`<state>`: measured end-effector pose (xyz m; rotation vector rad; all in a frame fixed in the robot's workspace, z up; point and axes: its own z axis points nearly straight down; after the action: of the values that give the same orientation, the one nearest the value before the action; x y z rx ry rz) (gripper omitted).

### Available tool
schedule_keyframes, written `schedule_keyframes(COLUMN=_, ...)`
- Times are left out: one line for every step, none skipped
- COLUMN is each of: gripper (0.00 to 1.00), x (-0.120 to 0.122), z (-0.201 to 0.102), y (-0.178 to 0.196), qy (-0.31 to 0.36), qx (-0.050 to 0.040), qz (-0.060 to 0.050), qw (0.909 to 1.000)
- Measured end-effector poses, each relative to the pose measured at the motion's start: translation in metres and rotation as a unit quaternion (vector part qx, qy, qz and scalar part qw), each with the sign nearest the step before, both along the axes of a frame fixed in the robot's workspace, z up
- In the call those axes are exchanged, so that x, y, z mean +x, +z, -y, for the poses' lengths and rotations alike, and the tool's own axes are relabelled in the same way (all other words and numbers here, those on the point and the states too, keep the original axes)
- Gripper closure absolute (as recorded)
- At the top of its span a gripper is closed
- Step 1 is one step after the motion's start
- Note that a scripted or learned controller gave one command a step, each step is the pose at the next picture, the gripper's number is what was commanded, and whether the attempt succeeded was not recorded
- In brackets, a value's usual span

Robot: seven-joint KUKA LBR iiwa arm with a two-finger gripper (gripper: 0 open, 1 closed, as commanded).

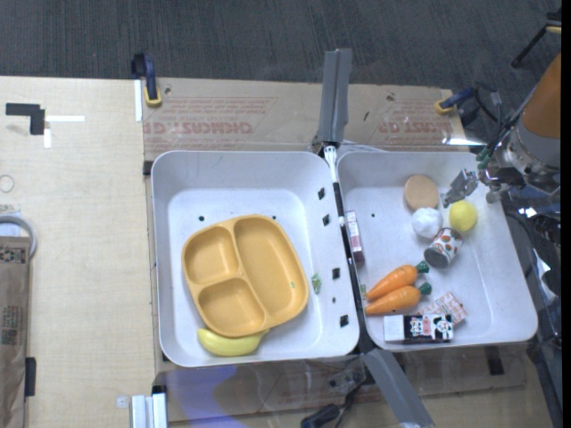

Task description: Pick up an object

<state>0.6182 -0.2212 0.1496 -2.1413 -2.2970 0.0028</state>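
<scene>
The tabletop (pixel 71 266) is carrying two shallow white bins side by side, the left bin (pixel 169 239) and the right bin (pixel 508 266). The grey arm (pixel 544 132) is reaching in from the right, and its tool (pixel 464 188) is hanging over the upper right part of the right bin; how far it is opened cannot be told, and nothing is showing between its tips. In the left bin a yellow divided tray (pixel 245 275) is lying tilted, with a banana (pixel 230 342) touching its lower edge. In the right bin two carrots (pixel 393 291) are lying side by side, a black and white carton (pixel 419 328) is sitting just below them, a tan round piece (pixel 421 192) is resting near the top, a small can (pixel 442 248) is leaning beside a white ball (pixel 426 222), and a yellow lemon (pixel 462 216) is sitting just below the tool, close to it.
</scene>
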Motion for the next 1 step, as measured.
schedule_keyframes(gripper=0.0, x=0.007, z=-0.0084, y=-0.0581, qy=0.101, qx=0.0015, qz=0.001, qw=0.9948)
